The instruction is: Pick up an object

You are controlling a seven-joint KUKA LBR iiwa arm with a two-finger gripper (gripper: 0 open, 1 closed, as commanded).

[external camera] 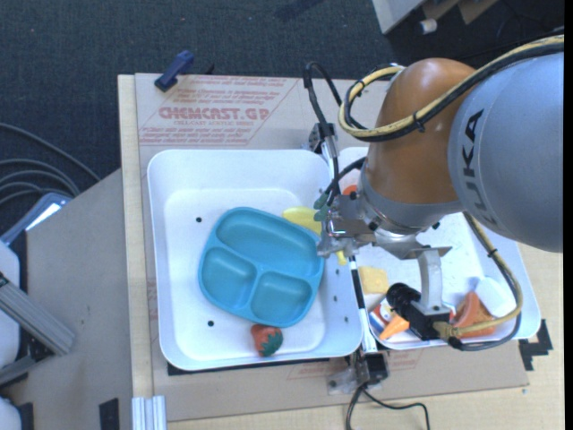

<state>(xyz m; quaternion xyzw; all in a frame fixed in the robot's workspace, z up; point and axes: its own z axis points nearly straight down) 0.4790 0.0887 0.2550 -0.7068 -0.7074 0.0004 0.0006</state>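
**Yellow piece by the plate looks the nearest catch**

Yellow and small, the piece (300,217) lies in the left bin (179,240), tucked against the upper right rim of the blue divided plate (260,267) and close to the ridge between the two bins. Only a sliver of it shows, pale lemon with a smooth face, so I can't tell its full shape. I'd guess it is a light, stiff plastic toy that is a bit slick and in no danger of breaking. Its free side, away from the plate, seems the sensible place to take it, since the plate rim crowds the other side.

The gripper (338,233) sits low over that ridge, just beside the piece and mostly hidden under the big orange-banded wrist. Whether it is spread or closed up I cannot tell from where I stand, and nothing shows as held.

A toy strawberry (266,339), red with a green cap, rests at the plate's near edge and would be an easier, rounder target. The plate itself looks too broad and flat to grab anywhere but its rim.
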